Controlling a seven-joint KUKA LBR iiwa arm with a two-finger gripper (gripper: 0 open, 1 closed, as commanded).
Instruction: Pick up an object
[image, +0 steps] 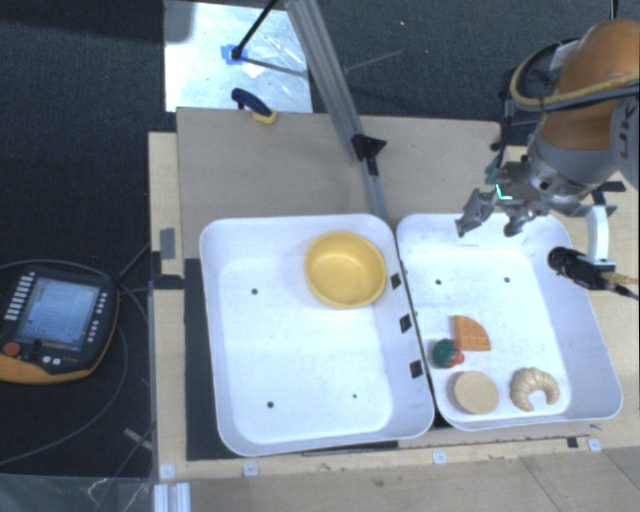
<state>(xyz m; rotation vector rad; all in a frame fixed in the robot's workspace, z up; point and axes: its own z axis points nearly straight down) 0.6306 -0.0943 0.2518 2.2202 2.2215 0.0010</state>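
A robotics lab, by every sign; a grey-and-orange industrial arm (580, 90) reaches over a table (300, 170) bearing two shallow white bins (300, 400); a teach pendant (55, 320) with screen and cable lies on dark carpet (80, 130) beside it. A slanted metal pole (335, 85) rises from the table.

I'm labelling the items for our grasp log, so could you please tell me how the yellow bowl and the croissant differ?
The yellow bowl is round, hollow and clearly larger; the croissant is a small curved tan piece. The bowl sits alone at the far side of the left bin; the croissant lies in the right bin's near corner beside other small items. Both rest untouched, away from the gripper.
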